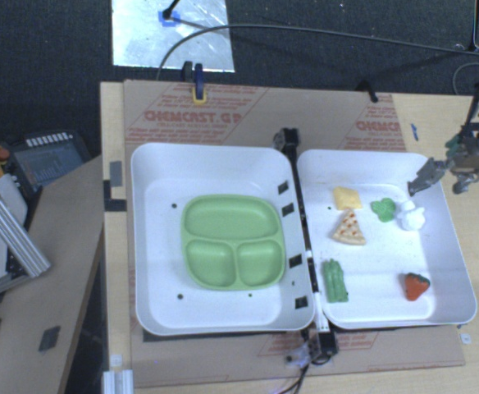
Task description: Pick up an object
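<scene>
The toy foods are lying loose in the right bin [457, 257], none of them lifted. A yellow square piece [347, 198] is sitting toward the bin's far side, and a pizza slice [349, 228] is lying just in front of it, the two close but apart. To their right a green leafy piece [383, 209] is resting against a small white piece [411, 216], the pair seeming to touch. A green ridged piece [335, 280] is lying near the bin's left wall, toward the front, and a red strawberry [417, 286] is sitting well apart from it near the front right corner.

The gripper [440, 178] is hanging at the right bin's far right corner, reaching in from the right edge, with its dark tips over the rim area just above and to the right of the white piece. The jaws are standing spread, with nothing between them; whether the nearer tip is touching the bin I cannot tell.

The left bin [153, 220] is holding a pale green divided plate [231, 241], lying flat near its middle with three compartments. Both bins are resting side by side on the brown surface [223, 113], with black clips along the seam where they meet.
</scene>
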Robot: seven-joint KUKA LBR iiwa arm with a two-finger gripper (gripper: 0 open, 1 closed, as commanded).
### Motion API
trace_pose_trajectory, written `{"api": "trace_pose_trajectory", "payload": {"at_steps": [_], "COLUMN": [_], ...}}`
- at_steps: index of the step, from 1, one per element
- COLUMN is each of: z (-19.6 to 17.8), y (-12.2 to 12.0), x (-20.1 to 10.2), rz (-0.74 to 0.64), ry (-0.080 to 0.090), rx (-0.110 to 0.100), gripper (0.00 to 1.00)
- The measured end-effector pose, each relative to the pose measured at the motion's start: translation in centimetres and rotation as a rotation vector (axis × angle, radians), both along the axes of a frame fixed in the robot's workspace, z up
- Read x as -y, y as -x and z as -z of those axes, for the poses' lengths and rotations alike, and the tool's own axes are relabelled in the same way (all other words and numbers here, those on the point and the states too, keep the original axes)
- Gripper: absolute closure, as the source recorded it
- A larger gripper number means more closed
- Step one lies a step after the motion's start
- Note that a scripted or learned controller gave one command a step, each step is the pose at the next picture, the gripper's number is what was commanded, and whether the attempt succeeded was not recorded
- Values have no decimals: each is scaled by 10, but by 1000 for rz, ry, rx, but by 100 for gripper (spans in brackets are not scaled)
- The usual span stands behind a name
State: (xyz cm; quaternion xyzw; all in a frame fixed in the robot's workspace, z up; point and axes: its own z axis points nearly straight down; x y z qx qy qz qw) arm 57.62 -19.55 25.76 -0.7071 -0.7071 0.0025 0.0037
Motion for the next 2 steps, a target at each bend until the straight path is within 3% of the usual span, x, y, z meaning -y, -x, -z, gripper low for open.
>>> {"api": "trace_pose_trajectory", "payload": {"at_steps": [1,2], "z": [-6,53], "y": [-2,-4], "x": [-1,-8], "rz": [-3,-3], "ry": [2,1], "rx": [10,7], "gripper": [0,0]}}
